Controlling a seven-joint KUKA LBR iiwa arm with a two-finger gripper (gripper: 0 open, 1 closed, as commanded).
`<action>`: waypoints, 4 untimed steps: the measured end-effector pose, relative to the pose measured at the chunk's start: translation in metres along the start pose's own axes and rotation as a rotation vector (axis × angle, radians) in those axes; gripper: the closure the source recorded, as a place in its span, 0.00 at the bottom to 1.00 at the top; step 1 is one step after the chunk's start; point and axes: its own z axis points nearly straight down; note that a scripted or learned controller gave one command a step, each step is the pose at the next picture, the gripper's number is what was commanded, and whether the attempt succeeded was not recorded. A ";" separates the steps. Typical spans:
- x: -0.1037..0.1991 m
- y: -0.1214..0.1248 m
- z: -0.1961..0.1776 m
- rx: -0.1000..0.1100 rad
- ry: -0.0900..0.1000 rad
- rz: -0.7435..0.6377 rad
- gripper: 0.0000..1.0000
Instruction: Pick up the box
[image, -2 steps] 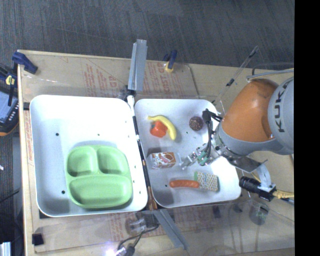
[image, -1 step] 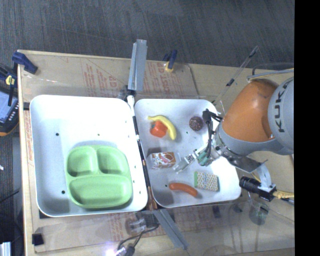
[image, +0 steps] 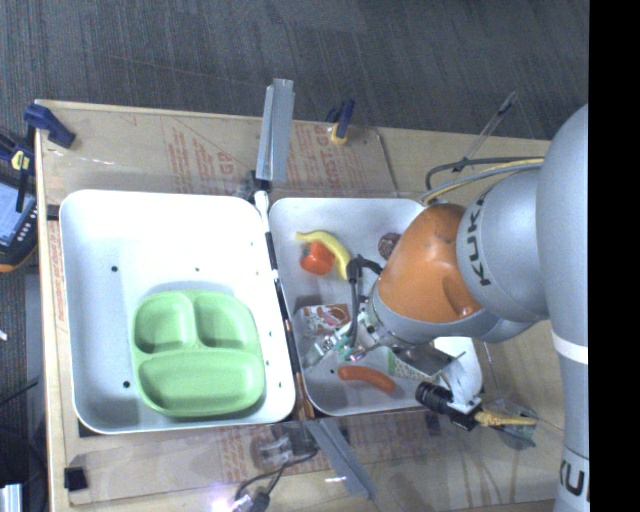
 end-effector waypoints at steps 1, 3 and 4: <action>-0.078 -0.032 -0.103 -0.004 0.006 0.002 0.00; -0.086 0.026 0.021 0.000 0.009 0.266 0.00; -0.095 -0.024 -0.071 -0.002 0.009 0.305 0.00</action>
